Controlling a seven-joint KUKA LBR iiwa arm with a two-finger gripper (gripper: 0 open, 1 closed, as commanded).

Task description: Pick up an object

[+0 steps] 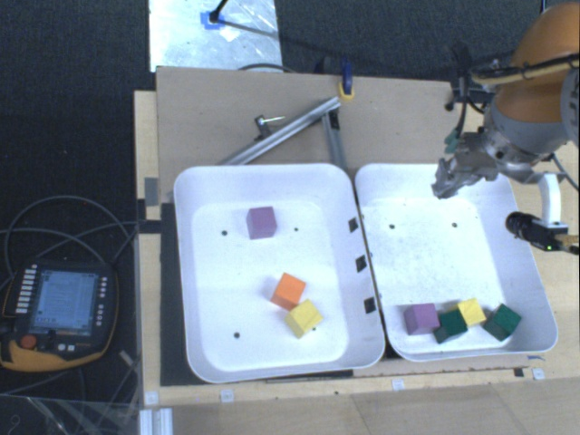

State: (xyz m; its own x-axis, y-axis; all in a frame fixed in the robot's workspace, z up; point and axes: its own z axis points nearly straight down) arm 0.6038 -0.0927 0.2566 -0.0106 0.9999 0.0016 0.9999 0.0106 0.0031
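Purple cube (261, 222) in left bin (195, 270), untouched

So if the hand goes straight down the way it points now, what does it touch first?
Probably the bare floor of the right bin near its far edge. The hand points down there, and the blocks, such as the purple block, lie along the near wall. Depth is hard to judge.

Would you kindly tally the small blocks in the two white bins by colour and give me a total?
Purple blocks: 2, one in the left bin, one in the right bin
Yellow blocks: 2
Green blocks: 2
Orange blocks: 1
Total: 7
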